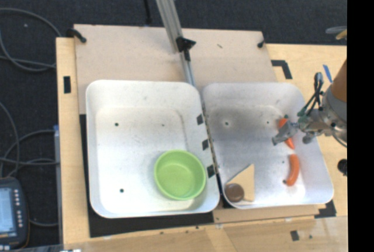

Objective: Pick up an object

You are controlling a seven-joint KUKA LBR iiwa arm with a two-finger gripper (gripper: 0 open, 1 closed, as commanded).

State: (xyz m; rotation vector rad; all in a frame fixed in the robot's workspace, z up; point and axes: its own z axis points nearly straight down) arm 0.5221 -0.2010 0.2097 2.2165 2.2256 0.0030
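The gripper (290, 135) hovers low over the right bin (245, 104), just beside an orange carrot-shaped piece (291, 170) (presumably its target), while a green bowl (179, 173) sits in the left bin (117, 110).

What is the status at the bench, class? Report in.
Tool low over the right bin, nothing seen in it. Orange piece just below it, loose. Wedge and brown disc at front edge. Green bowl in left bin.

A green bowl (180, 173) sits upright in the left bin. In the right bin lie an orange carrot (291, 170), a tan wedge (246, 182) and a brown disc (234, 192).
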